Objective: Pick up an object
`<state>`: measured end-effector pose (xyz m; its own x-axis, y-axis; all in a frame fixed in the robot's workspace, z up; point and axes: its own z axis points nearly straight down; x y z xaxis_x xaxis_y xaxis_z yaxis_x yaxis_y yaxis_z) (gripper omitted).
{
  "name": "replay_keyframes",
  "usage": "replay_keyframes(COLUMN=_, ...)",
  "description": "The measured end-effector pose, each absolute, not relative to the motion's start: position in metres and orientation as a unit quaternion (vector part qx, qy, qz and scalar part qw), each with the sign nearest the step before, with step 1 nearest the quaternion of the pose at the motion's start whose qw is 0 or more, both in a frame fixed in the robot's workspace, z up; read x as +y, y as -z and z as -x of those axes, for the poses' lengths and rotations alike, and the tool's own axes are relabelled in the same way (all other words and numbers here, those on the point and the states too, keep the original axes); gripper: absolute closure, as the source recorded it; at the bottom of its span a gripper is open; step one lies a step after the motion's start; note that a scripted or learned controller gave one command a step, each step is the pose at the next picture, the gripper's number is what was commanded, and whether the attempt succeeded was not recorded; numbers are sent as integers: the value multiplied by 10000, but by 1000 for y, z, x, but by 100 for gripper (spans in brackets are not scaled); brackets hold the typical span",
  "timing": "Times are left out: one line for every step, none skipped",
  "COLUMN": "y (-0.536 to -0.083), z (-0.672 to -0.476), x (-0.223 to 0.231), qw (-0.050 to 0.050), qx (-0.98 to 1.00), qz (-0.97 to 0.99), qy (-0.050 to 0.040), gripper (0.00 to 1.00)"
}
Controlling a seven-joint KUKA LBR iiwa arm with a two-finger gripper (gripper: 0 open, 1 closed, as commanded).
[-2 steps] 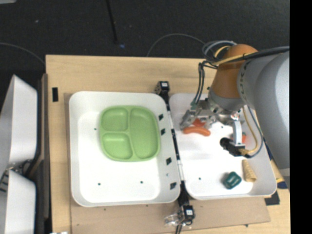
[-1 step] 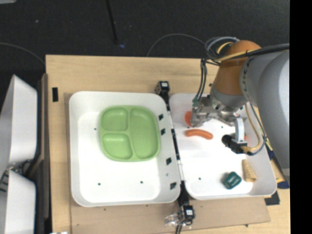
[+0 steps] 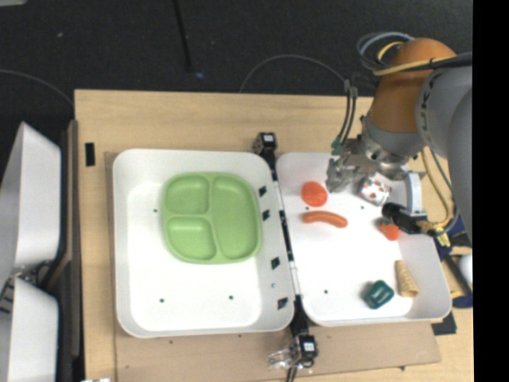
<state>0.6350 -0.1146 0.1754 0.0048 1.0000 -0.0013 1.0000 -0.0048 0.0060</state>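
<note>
My gripper (image 3: pixel 343 177) hangs low over the back of the right bin (image 3: pixel 350 293), just right of a round orange-red piece (image 3: pixel 314 192). An orange sausage-shaped piece (image 3: pixel 325 219) lies in front of that. A small orange bit (image 3: pixel 389 231) sits near the right wall. A green block (image 3: pixel 378 294) and a tan cone (image 3: pixel 406 278) lie at the front right. Nothing shows between the fingers.
The left bin (image 3: pixel 143 293) holds a green divided plate (image 3: pixel 211 216). Black clips (image 3: pixel 278 213) line the seam between the bins. The arm's orange band (image 3: pixel 406 86) and cables rise at the back right. A white and red part (image 3: pixel 374 188) sits by the wrist.
</note>
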Motion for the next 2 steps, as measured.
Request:
replay_keyframes(y=-236, z=-639, x=-107, qw=35, qx=7081, qz=-7061, qy=-26, gripper=100)
replay_keyframes(y=-291, z=-641, x=-109, qw=30, qx=7081, qz=-7061, qy=-21, gripper=100)
